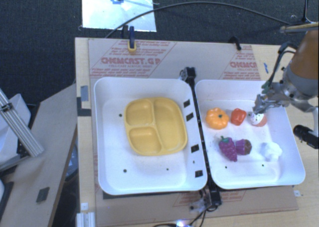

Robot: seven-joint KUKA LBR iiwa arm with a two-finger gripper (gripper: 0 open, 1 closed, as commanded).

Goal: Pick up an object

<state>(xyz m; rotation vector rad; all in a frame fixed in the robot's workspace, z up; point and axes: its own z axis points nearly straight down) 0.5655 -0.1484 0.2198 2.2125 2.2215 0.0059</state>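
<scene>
Bench [164, 54]: two white bins side by side.
L bin [107, 136]: yellow divided plate [155, 125].
R bin [289, 164]: orange pumpkin [217, 118], red pepper [238, 116], purple grapes [228, 148], white lump [270, 151].
Gripper [259, 111]: just above red-white object [257, 119], far side of R bin; grip state can't tell.

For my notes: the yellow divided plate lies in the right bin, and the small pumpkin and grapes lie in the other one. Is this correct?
Not quite. The camera view shows the yellow divided plate in the left bin; the pumpkin and grapes lie in the other, right bin.
</scene>
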